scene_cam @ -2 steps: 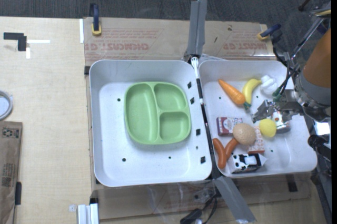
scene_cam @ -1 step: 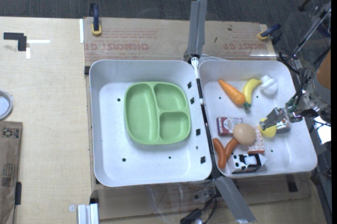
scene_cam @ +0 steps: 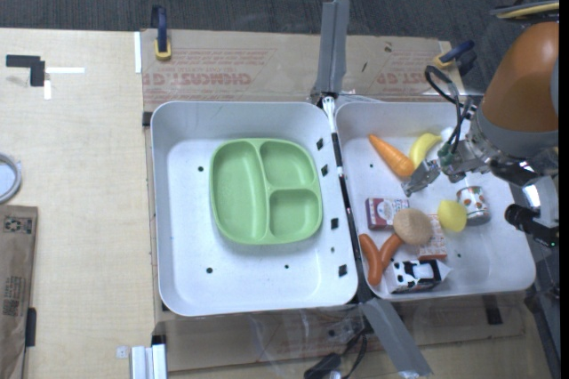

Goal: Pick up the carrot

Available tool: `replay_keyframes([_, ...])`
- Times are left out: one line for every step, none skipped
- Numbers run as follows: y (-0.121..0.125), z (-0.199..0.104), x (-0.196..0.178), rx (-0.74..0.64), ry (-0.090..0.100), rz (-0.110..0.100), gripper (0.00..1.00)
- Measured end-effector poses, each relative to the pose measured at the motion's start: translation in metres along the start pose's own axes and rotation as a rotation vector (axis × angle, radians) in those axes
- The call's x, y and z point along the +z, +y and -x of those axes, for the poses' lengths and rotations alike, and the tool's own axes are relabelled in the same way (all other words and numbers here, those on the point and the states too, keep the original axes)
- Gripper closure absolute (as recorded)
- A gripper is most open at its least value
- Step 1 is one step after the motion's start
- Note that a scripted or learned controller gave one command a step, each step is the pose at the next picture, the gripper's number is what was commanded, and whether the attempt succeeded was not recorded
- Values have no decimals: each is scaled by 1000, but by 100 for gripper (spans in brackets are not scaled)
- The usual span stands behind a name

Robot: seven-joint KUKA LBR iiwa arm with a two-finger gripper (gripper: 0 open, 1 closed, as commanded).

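The orange carrot (scene_cam: 391, 153) lies slantwise in the upper left part of the right bin (scene_cam: 498, 275), its lower end beside a yellow banana (scene_cam: 424, 145). My gripper (scene_cam: 425, 175) hangs low over the bin, just to the right of the carrot's lower end and below the banana. Nothing shows held in it. The carrot rests on the bin floor, apart from the gripper by a small gap.
The right bin also holds a red box (scene_cam: 384, 212), a brown bun (scene_cam: 412, 226), a lemon (scene_cam: 452, 215), a small can (scene_cam: 474, 204), orange sausages (scene_cam: 380, 256) and a black-and-white carton (scene_cam: 416, 275). A green divided plate (scene_cam: 266, 190) sits in the left bin (scene_cam: 178, 262).
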State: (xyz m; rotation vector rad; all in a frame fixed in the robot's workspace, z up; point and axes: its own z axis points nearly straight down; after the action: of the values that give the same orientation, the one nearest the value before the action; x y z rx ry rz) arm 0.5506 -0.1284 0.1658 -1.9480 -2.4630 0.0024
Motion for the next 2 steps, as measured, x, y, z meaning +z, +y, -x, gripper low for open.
replay_keyframes([43,3,64,-127,-1,1,0])
replay_keyframes([25,56,74,-193,-1,2,0])
